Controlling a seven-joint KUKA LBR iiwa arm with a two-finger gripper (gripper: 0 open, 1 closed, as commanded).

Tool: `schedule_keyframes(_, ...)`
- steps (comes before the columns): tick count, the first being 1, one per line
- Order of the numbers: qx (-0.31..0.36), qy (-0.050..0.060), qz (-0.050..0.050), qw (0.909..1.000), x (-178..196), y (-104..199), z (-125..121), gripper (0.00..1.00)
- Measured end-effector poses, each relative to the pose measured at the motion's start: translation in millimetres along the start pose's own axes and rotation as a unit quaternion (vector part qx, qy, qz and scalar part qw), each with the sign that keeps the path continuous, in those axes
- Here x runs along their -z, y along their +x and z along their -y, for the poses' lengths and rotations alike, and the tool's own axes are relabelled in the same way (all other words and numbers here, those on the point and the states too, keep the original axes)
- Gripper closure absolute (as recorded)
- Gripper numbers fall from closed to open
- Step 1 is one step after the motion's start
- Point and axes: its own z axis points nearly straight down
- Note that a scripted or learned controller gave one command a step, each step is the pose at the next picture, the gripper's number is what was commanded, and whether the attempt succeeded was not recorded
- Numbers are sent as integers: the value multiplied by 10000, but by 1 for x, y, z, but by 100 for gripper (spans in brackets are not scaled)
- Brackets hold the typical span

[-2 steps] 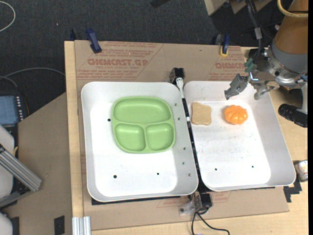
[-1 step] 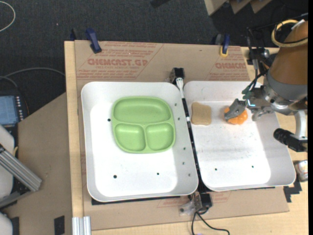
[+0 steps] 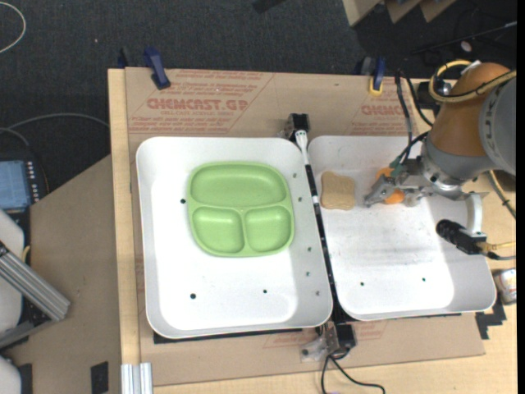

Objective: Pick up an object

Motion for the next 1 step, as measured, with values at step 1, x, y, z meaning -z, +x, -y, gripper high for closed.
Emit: schedule_keyframes(1, 5, 3, -59, 10000, 4, -52, -47, 0)
